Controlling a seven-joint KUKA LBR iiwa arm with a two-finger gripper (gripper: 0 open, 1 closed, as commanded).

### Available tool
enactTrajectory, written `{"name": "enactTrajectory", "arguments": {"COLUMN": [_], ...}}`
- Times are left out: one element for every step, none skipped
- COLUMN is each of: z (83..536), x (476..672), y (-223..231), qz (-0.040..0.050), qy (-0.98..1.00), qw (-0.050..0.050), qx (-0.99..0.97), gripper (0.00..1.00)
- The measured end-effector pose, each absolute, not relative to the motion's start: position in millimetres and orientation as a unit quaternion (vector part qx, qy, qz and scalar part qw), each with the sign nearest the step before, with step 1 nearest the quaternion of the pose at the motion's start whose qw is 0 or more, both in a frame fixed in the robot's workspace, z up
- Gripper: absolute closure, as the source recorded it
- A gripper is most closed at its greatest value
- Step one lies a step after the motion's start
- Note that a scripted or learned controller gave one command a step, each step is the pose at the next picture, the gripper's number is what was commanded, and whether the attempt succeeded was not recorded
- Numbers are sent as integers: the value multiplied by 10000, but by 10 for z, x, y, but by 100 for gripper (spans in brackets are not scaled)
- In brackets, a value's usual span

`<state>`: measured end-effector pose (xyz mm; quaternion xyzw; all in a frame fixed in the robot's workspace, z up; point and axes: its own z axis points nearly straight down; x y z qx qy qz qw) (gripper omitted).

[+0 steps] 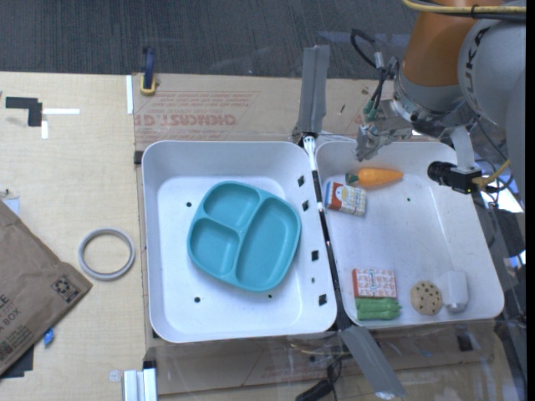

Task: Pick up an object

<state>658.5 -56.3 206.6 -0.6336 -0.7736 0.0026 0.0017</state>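
Note:
My gripper (pixel 368 143) hangs over the far left corner of the right bin (pixel 468 224), just above and behind an orange carrot (pixel 378 176). Nothing shows in its grasp. Next to the carrot lies a small red and white carton (pixel 346 199). Near the bin's front edge sit a red and white box (pixel 374 282), a green pod-like item (pixel 378 308), a round cookie (pixel 426 296) and a small white object (pixel 456 289).
The left bin (pixel 163 224) holds a teal divided plate (pixel 244 235). A roll of tape (pixel 106 252) and a brown cardboard box (pixel 29 299) lie on the bench to the left. The arm's grey body crowds the right bin's far right corner.

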Motion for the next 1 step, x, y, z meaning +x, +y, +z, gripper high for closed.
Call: {"name": "enactTrajectory", "arguments": {"z": [1977], "x": [6252], "y": [-867], "qz": [19], "qy": [-8328], "qw": [25], "qx": [-5536], "gripper": [100]}}
